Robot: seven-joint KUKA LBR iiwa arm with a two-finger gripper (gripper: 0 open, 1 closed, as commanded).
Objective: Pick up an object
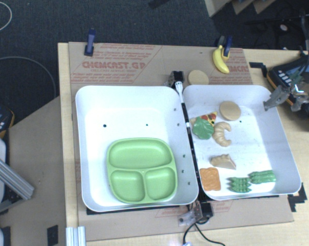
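Toy food pieces are what we have to choose from, and they lie loose on the floor of the right bin point(277, 132): a round tan biscuit point(230, 110) near the back, a curved croissant point(224, 133) just in front of it, a green leafy piece point(203, 129) touching a small red-and-yellow item point(211, 118) by the divider, a tan wedge point(224, 161) lower down, an orange cracker-like square point(210, 179) at the front left, and two green vegetable pieces point(240, 184) point(262, 177) along the front wall. We judge this scatter suits a pick, since most pieces sit apart with bare white floor around them.

In the left bin point(93, 117) rests a green divided plate point(142, 169), flat and upright toward the front, probably there as a place to receive things. A yellow banana point(220, 60) and a tan disc point(198, 77) lie on the board behind the bins, outside the working area.

Our gripper point(273, 100) hangs at the right bin's far right rim, over the edge and well apart from every piece; whether it is spread or closed we cannot tell, as it is too small and dark. Nothing is visibly held. We judge the pick has not begun, and the biscuit is the nearest candidate.
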